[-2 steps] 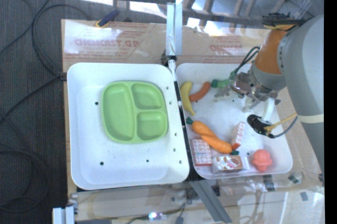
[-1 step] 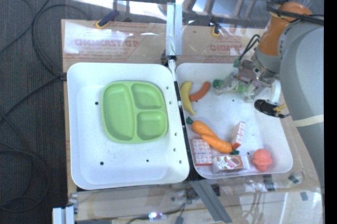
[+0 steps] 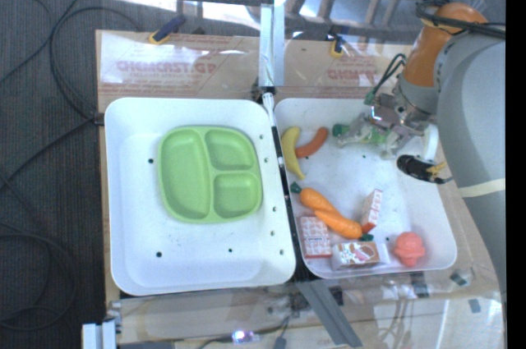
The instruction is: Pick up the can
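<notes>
My gripper (image 3: 362, 130) is low over the back of the right bin (image 3: 440, 212), pointing left from the grey arm with its orange band. Right at its tip is a small silvery thing with green marks (image 3: 343, 130), which looks like the can. It lies close to the bin floor and blurs into the gripper's metal parts, so its outline is unclear. I cannot make out whether the gripper has hold of it.
In the right bin lie a banana (image 3: 291, 150), an orange sausage (image 3: 312, 143), two carrots (image 3: 329, 212), small cartons (image 3: 372, 208) (image 3: 315, 236) (image 3: 358, 254) and a red strawberry (image 3: 408, 247). The left bin (image 3: 131, 257) bears a green divided plate (image 3: 209, 173).
</notes>
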